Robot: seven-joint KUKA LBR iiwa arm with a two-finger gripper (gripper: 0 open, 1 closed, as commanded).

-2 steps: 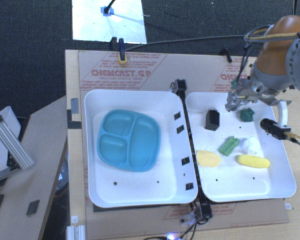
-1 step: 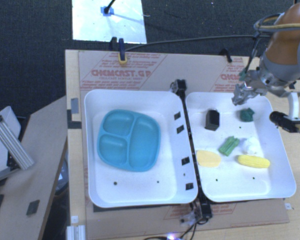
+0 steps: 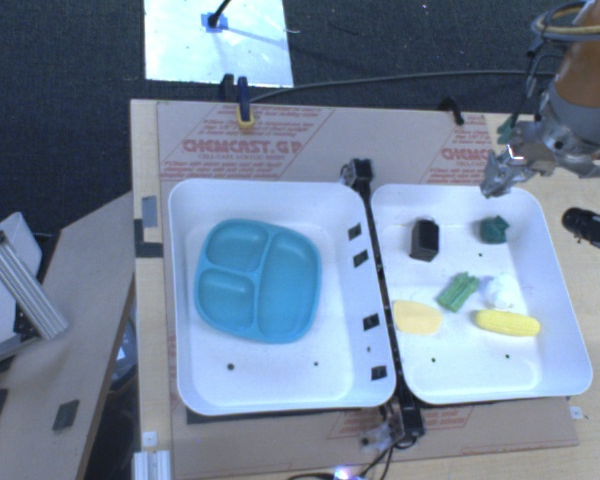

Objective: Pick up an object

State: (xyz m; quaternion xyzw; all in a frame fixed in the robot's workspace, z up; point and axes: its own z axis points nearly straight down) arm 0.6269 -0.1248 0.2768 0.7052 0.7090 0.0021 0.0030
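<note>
White bins: two, shallow, plastic, side by side on the table (image 3: 280, 138); left bin (image 3: 200, 368) and right bin (image 3: 550, 368) meet along a black hinged seam down the middle
Left bin contents: one blue plate (image 3: 258, 280), three compartments, rounded corners, smooth; sits left of centre with bare white floor all round it, widest along the near edge
Right bin contents: five small things; one black block (image 3: 424, 239), upright, boxy, near the far left; one dark green lump (image 3: 494, 230) close to the far right wall; one green ridged piece (image 3: 458, 291), oblong, lying at a slant mid-bin; one pale yellow flat oval (image 3: 417, 317) near the seam; one bright yellow corn-shaped piece (image 3: 507, 323), lying on its side; a whitish patch just above the corn, too faint to name
Open room: near half of the right bin bare; black block stands apart from the rest; green ridged piece, oval and corn lie near one another but not touching
Arm: grey with an orange band, reaching in at upper right
Gripper (image 3: 500, 180): metal, above the far right rim of the right bin, just beyond the dark green lump; cannot tell open or closed; nothing seen in it
Table: tan board with red printed lettering; edges clear of the bins at far side and right
</note>
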